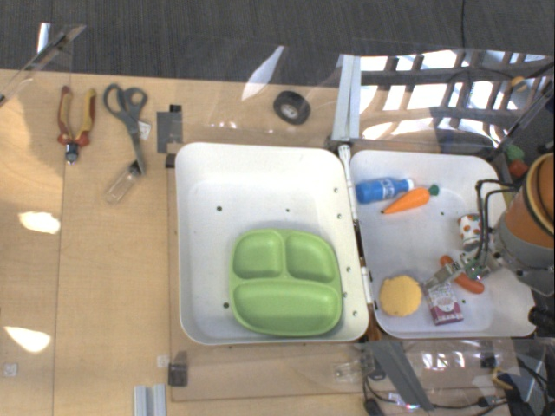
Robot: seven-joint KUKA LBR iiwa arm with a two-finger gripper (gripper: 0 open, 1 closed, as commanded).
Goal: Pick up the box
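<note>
The box (445,305) is small, pink and maroon, and lies flat near the front edge of the right bin (416,328). My gripper (444,275) reaches in from the right on the grey arm with the orange band (529,224). It hangs just behind the box, close over the bin floor. Nothing visible is held in it.
A yellow round thing (401,295) lies left of the box, and a small red-orange piece (471,283) sits by the gripper. Further back are a blue bottle (381,189), a carrot (408,201) and a white spotted item (469,225). The left bin (208,189) holds a green divided plate (284,281).
</note>
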